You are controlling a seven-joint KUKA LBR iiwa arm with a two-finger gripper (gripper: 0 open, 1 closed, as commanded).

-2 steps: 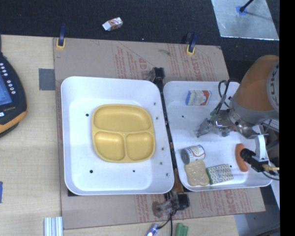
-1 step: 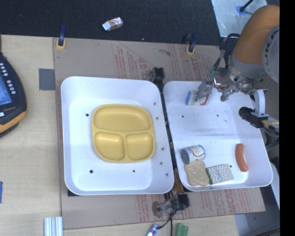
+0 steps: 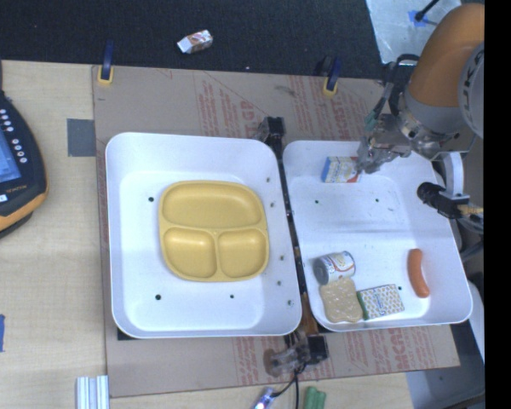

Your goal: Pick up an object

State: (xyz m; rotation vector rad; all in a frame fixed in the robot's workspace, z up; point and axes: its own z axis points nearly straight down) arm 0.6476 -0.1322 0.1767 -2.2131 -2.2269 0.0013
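The gripper [image 3: 368, 162] hangs low over the far end of the right bin [image 3: 383, 216], its dark fingers [image 3: 364, 158] pointing down at the bin floor. Just to the left of the fingertips, touching or nearly so, lies a small blue and white packet [image 3: 337, 170]; it sits beside the fingers, not between them. The fingers look close together, though the view is too small and dark there to tell for certain how wide they stand.

Toward the near end of that bin, well apart from the fingers, lie a small tin can [image 3: 334, 267] on its side, a tan sponge-like slab [image 3: 340, 300] just below it, a green patterned packet [image 3: 381, 301] beside that, and an orange sausage [image 3: 418, 273] by the right wall.

Far to the left of the fingers, the left bin [image 3: 136, 228] holds a yellow divided plate [image 3: 213, 229].
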